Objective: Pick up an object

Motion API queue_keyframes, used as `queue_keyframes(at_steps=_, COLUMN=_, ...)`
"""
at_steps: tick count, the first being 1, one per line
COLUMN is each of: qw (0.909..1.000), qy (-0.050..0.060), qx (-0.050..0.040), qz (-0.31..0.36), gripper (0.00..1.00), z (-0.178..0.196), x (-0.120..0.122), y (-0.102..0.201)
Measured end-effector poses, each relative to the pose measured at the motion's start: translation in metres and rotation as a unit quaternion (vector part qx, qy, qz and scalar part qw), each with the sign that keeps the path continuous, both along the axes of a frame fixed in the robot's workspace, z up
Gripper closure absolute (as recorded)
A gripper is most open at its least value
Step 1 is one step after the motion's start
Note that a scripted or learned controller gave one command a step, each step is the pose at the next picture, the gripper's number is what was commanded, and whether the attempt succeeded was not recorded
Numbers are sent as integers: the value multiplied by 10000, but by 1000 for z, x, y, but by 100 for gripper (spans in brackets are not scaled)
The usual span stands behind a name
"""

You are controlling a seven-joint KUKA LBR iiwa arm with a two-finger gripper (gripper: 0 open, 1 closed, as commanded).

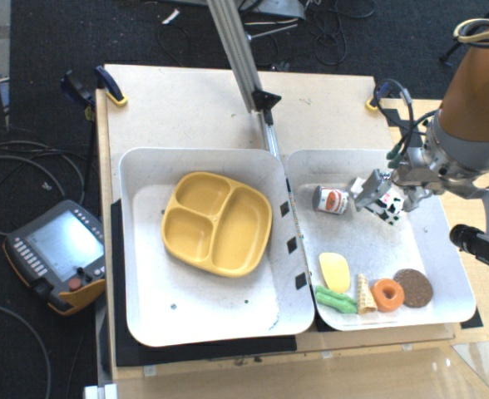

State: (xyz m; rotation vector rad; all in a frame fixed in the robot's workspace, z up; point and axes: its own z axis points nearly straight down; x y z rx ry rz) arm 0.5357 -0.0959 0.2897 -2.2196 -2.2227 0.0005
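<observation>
So the small can (pixel 332 199) is lying on its side near the back of the right bin (pixel 444 223), and the gripper (pixel 381 196) sits low just beside it on the right, with nothing between its fingers that I can make out, though how wide they're spread I honestly can't tell. My worry is the can rolls off if a finger bumps it. The toy food along the front edge, like the donut (pixel 387 294), is well apart.
</observation>
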Motion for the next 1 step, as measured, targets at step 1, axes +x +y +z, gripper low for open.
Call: queue_keyframes(at_steps=1, qw=10000, qy=-2, qx=-1, qz=-4, gripper=0, z=0, x=0, y=0)
